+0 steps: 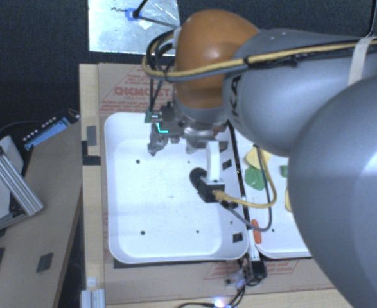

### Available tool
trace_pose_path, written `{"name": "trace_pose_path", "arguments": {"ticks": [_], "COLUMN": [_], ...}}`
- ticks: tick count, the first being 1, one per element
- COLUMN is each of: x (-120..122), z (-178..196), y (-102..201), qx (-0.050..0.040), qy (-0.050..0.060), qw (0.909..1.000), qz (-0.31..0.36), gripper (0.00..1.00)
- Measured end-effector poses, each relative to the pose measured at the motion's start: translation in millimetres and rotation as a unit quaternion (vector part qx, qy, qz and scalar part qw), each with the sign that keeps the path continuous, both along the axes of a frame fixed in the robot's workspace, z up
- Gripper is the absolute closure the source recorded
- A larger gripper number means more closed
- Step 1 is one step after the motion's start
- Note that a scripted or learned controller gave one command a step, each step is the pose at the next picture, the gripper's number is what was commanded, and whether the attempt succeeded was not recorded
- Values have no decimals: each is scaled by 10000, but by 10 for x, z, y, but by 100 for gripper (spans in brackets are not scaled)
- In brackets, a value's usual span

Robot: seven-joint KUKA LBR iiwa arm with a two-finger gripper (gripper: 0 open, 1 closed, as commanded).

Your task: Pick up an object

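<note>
**Dark backdrop, tan bench**

A dark cloth wall (34, 37) fills the top. A crinkled silver sheet (121, 18) lies against it. Below, brown cardboard (127, 85) with red print covers the bench. At left, a tan board (43, 236) carries a metal rail (11, 175).

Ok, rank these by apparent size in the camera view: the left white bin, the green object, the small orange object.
1. Left white bin, largest by far.
2. Green object, partly hidden by cables and the arm.
3. Small orange object, smallest, though also partly hidden.
</note>
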State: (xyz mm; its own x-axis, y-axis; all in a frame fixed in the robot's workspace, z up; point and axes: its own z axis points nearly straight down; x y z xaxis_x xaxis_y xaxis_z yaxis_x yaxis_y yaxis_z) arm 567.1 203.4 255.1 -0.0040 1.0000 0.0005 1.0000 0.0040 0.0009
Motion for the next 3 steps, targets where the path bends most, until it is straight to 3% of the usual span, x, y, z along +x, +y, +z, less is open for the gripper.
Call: {"name": "trace_pose_path", "arguments": {"ticks": [1, 2, 3], "x": [6, 5, 10], "z": [110, 106, 214], "y": [2, 3, 3], "qx": [5, 2, 6], "qy": [-9, -5, -11], "qw": [10000, 10000, 10000], "qz": [19, 21, 41], "gripper": [100, 0, 100]}}
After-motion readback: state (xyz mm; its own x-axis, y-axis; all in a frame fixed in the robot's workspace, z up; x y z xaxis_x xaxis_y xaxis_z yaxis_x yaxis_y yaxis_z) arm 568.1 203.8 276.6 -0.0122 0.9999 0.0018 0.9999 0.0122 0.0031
